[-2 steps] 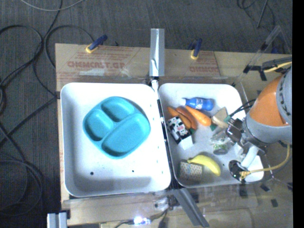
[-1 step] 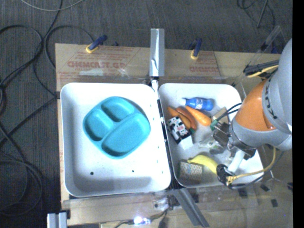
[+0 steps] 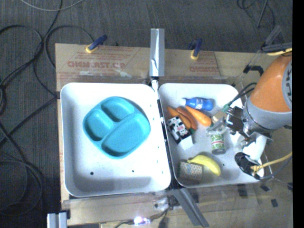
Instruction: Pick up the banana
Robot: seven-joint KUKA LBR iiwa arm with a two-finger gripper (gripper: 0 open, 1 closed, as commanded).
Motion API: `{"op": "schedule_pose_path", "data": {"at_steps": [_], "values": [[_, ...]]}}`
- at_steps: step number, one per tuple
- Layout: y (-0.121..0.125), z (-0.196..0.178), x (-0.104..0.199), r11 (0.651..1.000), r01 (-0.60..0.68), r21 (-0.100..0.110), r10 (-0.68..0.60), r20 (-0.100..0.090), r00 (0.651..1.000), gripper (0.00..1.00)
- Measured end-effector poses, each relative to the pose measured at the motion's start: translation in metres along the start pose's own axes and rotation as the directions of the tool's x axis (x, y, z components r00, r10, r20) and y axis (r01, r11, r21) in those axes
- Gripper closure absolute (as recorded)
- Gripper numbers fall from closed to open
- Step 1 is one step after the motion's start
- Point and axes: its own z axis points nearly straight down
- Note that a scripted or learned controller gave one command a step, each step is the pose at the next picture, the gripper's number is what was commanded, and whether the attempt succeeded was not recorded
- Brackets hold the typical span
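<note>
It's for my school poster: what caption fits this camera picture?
A robot arm reaches over the right bin where a banana lies.

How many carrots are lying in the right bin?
2: both carrots lie side by side in the right bin, below the blue bottle, beside the black-and-white carton. Others may be hidden under the arm.

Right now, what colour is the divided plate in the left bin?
Light blue; the divided plate shows in the camera view.
</note>
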Motion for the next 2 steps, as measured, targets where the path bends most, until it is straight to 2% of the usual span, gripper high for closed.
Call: {"op": "schedule_pose_path", "data": {"at_steps": [1, 2], "values": [[0.0030, 0.1285, -0.0003, 0.985, -0.170, -0.007, 0.170, -0.008, 0.985, 0.00], [0.0025, 0.1211, 0.0009, 0.986, -0.169, -0.004, 0.169, -0.008, 0.986, 1.00]]}}
